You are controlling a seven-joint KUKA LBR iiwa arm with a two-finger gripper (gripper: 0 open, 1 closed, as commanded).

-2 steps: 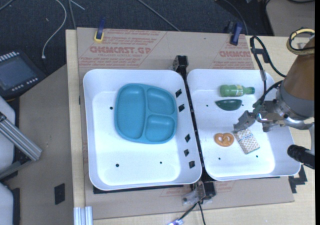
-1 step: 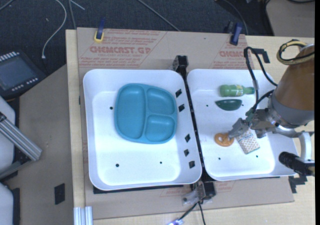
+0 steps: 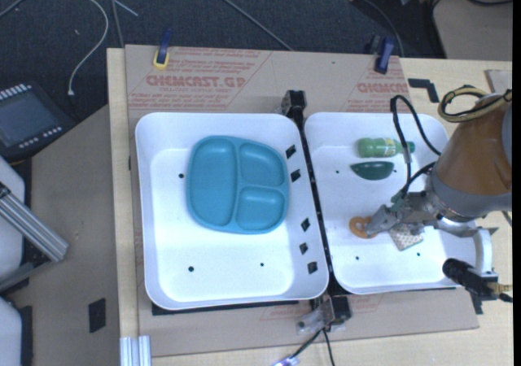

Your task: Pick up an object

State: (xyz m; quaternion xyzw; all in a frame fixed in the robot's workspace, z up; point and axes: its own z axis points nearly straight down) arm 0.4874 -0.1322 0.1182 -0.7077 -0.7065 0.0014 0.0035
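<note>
**Hand low in the right bin, beside an orange ring**

Here the hand (image 3: pixel 376 224) sits low inside the right bin (image 3: pixel 346 271), reaching in from the bin's right side. Whether it is released or clenched I cannot tell, since the parts at its tip are too small and cluttered to read. An orange ring (image 3: pixel 359 228) lies on the bin floor at the very tip of the hand, touching it or just beside it; nothing shows the ring being held. Just right of the ring, under the body of the hand, lies a small patterned square piece (image 3: pixel 405 236), pale with reddish marks.

Behind the hand, the arm (image 3: pixel 476 165) rises over the right bin's right edge, its orange band wide and its grey wrist below. A black cable (image 3: pixel 399 124) loops from the arm over the bin's far part.

Toward the far side of the right bin, well apart from the ring, lies a dark green flat object (image 3: pixel 372 169), and just beyond it a light green bottle-like object (image 3: pixel 379 147) on its side.

The left bin (image 3: pixel 155 193) stands against the right bin's left wall. A blue divided plate (image 3: pixel 238 184) with three compartments rests in its far half.

Both bins sit on a worktop (image 3: pixel 244 80) covered with a printed brown sheet, clamped at its far edge by two blue clips (image 3: pixel 164 48).
</note>
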